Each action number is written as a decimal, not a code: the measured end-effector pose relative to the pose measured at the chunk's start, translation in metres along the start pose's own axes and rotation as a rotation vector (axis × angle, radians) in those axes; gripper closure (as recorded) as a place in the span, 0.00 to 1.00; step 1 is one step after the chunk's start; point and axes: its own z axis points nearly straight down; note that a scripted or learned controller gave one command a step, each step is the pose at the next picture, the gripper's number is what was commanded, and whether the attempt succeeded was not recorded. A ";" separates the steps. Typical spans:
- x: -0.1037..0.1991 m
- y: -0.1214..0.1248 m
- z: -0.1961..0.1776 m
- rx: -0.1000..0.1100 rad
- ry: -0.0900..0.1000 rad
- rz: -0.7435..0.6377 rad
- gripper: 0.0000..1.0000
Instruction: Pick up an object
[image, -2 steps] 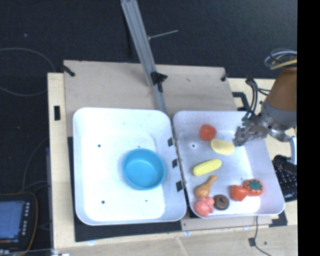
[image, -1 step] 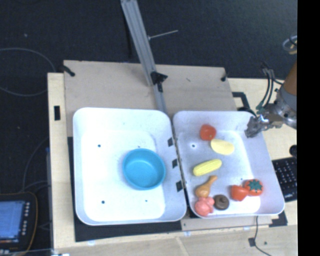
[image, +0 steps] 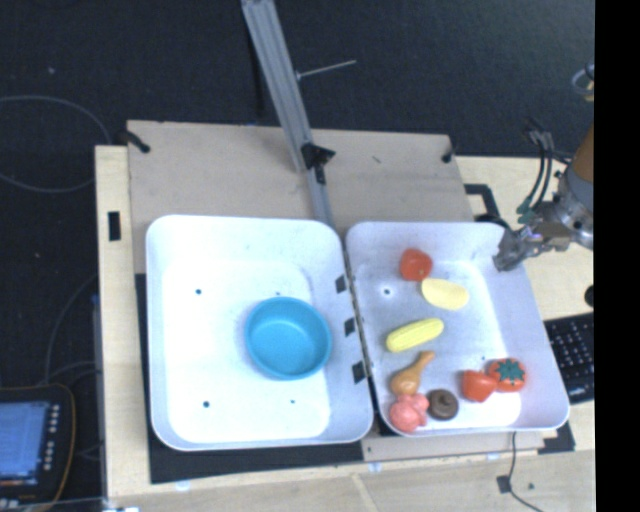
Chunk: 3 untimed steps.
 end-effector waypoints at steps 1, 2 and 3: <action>0.055 0.017 -0.008 -0.001 0.001 -0.001 1.00; 0.110 0.022 0.001 0.005 0.002 0.001 1.00; 0.160 0.028 -0.010 0.002 0.003 -0.001 1.00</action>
